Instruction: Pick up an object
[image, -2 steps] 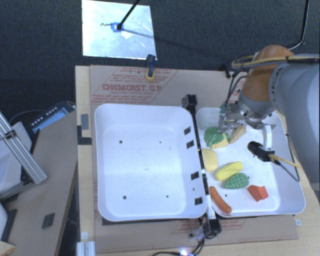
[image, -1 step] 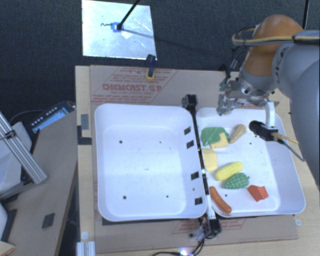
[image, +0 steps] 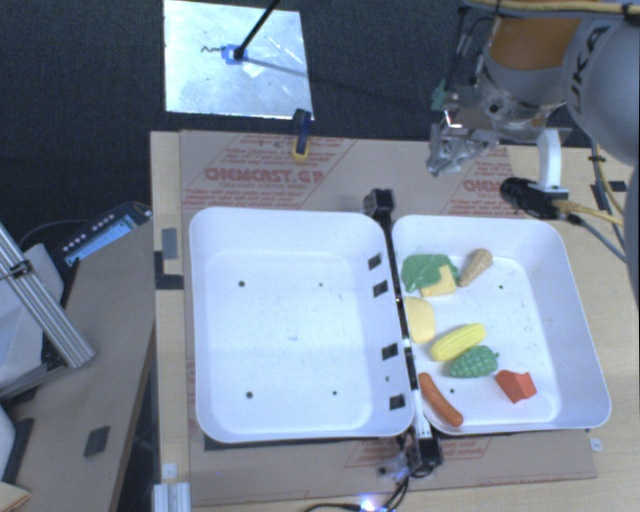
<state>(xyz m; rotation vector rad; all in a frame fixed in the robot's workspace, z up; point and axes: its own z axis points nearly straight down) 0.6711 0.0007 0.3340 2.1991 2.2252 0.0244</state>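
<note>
My gripper (image: 447, 160) hangs high above the far edge of the right bin (image: 575, 330), over the cardboard behind it, with nothing between its fingers. In the right bin lie several toy foods: a green leafy piece with a yellow wedge (image: 430, 274), a tan cone-shaped piece (image: 475, 265), a pale yellow lemon-like piece (image: 420, 320), a yellow corn cob (image: 458, 340), a green bumpy piece (image: 473, 362), a red block (image: 516, 385) and an orange-red sausage (image: 440, 400).
The left bin (image: 290, 320) sits beside the right one, joined by a black clip strip (image: 392, 300). A shiny metal sheet (image: 238, 60) lies at the back left. A yellow and blue clamp (image: 300, 135) stands at the cardboard's far edge.
</note>
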